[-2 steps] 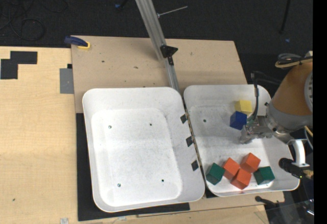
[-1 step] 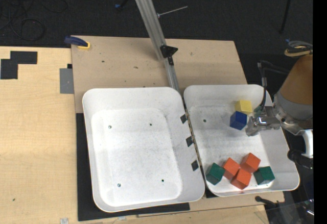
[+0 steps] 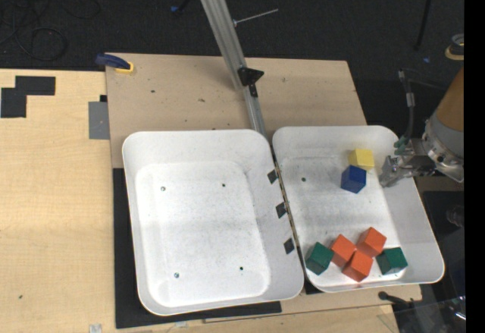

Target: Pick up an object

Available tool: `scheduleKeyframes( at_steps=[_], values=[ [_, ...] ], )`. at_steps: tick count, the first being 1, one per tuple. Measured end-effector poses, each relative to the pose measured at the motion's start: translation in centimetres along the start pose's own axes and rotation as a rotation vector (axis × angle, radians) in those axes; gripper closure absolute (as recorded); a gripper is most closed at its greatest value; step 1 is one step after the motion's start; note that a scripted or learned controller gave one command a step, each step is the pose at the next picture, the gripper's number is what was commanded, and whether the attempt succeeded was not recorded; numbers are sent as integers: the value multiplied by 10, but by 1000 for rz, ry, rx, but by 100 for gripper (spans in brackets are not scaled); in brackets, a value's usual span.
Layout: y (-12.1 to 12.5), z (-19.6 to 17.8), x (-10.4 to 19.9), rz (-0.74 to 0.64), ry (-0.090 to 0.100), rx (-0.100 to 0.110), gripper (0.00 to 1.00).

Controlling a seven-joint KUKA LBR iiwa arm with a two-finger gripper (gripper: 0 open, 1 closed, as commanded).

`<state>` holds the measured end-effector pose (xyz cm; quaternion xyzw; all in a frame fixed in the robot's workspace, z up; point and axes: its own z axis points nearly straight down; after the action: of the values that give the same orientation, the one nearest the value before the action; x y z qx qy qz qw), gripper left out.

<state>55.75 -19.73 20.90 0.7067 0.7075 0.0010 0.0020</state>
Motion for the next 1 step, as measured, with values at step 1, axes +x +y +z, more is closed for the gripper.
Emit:
scheduleKeyframes(
  at_steps=[1],
  values=[
    [0, -25, -1, -1, 1, 3, 100]
  ],
)
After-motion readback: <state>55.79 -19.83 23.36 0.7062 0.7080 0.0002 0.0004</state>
